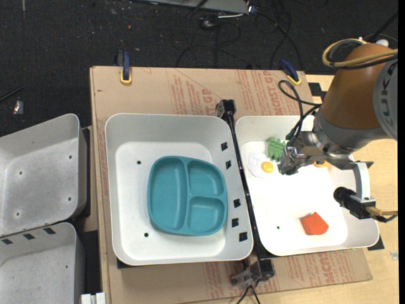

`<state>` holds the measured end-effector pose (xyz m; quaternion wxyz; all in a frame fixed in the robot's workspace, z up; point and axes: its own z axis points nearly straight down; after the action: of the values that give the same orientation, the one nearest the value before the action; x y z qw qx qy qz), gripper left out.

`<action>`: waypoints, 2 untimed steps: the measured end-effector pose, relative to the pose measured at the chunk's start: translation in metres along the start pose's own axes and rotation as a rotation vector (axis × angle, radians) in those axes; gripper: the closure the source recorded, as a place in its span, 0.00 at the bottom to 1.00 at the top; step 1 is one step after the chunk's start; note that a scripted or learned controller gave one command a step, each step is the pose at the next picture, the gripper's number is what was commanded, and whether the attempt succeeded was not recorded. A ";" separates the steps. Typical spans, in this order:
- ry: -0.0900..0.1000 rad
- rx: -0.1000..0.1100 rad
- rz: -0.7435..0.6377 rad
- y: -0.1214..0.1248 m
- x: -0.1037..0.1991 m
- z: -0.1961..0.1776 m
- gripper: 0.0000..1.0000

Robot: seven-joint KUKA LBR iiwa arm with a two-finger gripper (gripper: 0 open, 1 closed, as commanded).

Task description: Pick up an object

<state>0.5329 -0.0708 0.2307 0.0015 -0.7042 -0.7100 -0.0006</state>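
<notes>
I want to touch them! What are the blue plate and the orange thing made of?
The blue plate, a teal divided tray in the left bin, looks like hard plastic: one even colour, smooth moulded ridges, soft sheen. The orange thing in the right bin looks matte and blocky, maybe plastic or foam toy food; the view is too small to be sure.

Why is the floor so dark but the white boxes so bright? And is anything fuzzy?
In the camera view, light falls from above, so the right bin and left bin glow white with soft grey shading along their walls, while the floor beyond stays nearly black. The teal tray and orange piece look sharp; the gripper sits in the arm's shadow, so its details are murky.
</notes>
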 end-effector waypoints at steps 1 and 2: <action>-0.001 0.002 0.000 -0.021 0.056 0.004 1.00; -0.001 0.000 -0.001 -0.024 0.113 0.011 1.00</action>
<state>0.5075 0.0418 0.2205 0.0012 -0.7040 -0.7102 -0.0001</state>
